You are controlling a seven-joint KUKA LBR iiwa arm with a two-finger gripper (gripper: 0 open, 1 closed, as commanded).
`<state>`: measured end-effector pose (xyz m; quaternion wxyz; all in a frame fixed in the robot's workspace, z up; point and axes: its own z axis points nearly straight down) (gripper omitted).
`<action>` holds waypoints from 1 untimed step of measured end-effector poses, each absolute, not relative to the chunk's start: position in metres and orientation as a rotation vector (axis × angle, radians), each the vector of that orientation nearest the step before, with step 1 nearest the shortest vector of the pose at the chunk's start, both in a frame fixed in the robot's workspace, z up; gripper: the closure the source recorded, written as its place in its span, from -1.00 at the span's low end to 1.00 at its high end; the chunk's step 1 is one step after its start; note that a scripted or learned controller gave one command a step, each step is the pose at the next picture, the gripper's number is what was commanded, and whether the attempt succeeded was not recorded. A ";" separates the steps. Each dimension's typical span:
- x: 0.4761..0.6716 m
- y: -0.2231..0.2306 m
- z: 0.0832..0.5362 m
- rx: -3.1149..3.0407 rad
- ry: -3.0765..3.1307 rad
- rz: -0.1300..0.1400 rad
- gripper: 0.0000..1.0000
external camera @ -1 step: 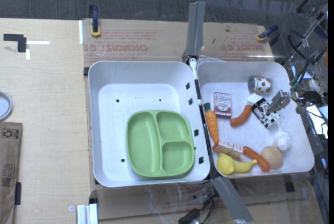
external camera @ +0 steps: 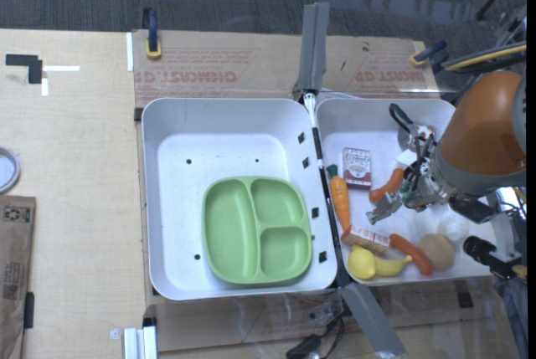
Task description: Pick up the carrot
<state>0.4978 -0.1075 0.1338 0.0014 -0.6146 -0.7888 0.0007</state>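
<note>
The carrot [external camera: 338, 200], orange with a green top, lies lengthwise along the left wall of the right bin [external camera: 381, 110], leafy end pointing away. My gripper [external camera: 392, 200] hangs low over the middle of that bin, about a hand's width to the right of the carrot. A smaller orange piece [external camera: 389, 182] lies right at the gripper's tip, and whether it is touched is unclear. The orange-banded wrist [external camera: 484, 131] covers the bin's right part.
A red box [external camera: 358, 166] lies behind the gripper. Along the front wall sit a wrapped bar [external camera: 368, 238], a yellow fruit [external camera: 365, 264], a red-orange sausage shape [external camera: 413, 253] and a tan lump [external camera: 436, 249]. The left bin [external camera: 167, 182] holds a green divided plate [external camera: 256, 229].
</note>
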 end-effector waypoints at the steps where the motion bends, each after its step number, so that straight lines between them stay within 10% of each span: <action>1: 0.510 -0.127 0.164 -1.941 -2.469 0.001 -1.00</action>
